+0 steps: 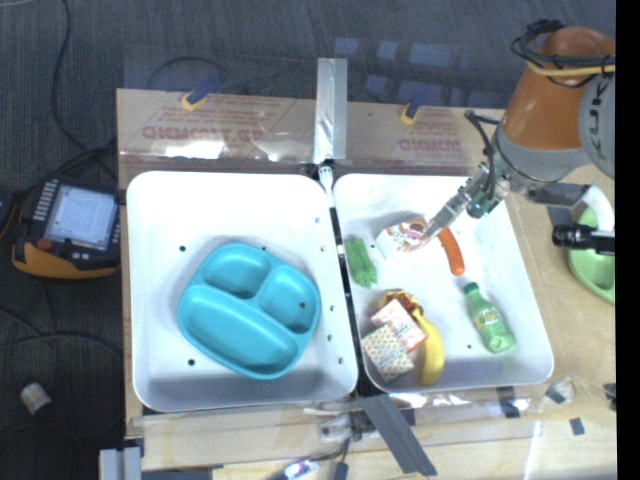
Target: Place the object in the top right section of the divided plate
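A teal divided plate [250, 308] lies in the left bin [160, 208], with two small sections at its far side and one large section nearer the front. My gripper [438, 224] reaches down and to the left into the right bin [525, 298]. Its tip is at the right edge of a white and red packet [403, 235]. Just to the right of the tip lies an orange-red sausage-shaped piece [454, 252]. Nothing visible is lifted off the bin floor.
The right bin also holds a green leafy piece [360, 261], a green bottle [487, 319], a banana [431, 351] and a small box with a checked wafer [392, 338]. A green object [598, 264] sits outside at the right. A metal divider [331, 118] stands between the bins.
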Robot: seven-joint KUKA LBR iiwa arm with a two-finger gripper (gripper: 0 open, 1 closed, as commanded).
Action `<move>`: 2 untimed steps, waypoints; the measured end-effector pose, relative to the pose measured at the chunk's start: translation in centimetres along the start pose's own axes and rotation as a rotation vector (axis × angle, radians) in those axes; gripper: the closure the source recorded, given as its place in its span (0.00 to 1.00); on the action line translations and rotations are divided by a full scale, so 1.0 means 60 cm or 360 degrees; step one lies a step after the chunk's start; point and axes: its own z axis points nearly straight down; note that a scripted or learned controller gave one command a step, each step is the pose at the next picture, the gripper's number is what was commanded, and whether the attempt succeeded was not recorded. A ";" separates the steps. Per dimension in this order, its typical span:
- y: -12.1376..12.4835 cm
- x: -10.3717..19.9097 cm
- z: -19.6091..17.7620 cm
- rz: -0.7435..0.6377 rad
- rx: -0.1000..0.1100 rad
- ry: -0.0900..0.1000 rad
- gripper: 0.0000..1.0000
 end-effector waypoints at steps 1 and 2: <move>-0.091 -0.110 -0.374 0.0122 0.0000 -0.0003 1.00; -0.204 0.007 -0.023 0.0010 0.0000 0.0005 1.00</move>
